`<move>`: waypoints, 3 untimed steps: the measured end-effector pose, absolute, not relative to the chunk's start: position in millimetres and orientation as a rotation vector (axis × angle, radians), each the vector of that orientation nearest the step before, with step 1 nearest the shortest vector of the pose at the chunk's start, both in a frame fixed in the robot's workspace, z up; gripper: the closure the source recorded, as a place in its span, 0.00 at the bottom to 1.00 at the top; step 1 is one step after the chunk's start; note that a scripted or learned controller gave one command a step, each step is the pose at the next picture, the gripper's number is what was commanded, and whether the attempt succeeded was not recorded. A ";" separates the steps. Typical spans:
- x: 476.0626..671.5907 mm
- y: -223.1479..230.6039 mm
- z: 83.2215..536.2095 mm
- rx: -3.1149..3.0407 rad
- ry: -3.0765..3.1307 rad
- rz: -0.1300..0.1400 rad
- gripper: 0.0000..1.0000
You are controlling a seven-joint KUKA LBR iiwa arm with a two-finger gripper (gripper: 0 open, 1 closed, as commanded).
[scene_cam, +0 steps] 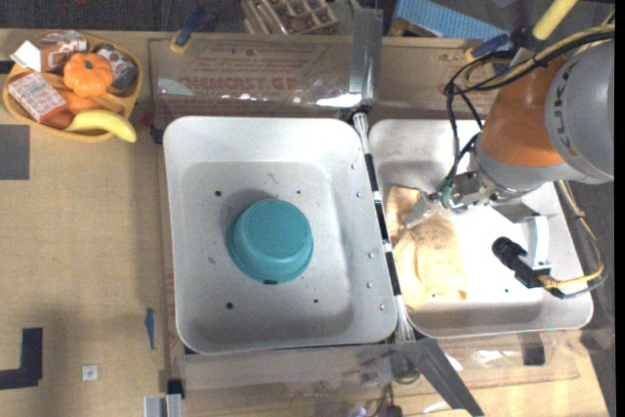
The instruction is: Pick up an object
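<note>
A teal bowl (271, 240) lies upside down in the middle of the left bin (195, 161). My gripper (418, 213) is low in the right bin (410, 137), near its left wall, well to the right of the bowl. Beneath and beside it lies a tan, flat patch (437, 254) on the bin floor; I cannot tell whether this is an object or a stain. Nothing is visibly held. The grey arm with its orange band (522, 127) covers the upper right part of that bin.
A yellow dish (24, 107) of toy fruit, with a banana and an orange pumpkin, sits on the bench at far left. Clear plastic sheeting (264, 78) lies behind the left bin. Boxes and cables crowd the floor beyond the bench.
</note>
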State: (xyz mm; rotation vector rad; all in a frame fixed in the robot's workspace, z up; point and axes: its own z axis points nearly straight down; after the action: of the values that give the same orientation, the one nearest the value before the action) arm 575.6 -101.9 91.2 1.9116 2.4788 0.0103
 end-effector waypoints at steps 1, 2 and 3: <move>617.3 -106.1 91.3 1.948 2.449 0.010 0.00; 619.9 -99.0 91.4 1.788 2.568 0.007 0.00; 590.3 -98.6 91.6 1.704 2.625 0.011 0.00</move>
State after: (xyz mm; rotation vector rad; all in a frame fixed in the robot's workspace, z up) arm 590.3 -98.6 91.6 1.7038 2.6248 0.0111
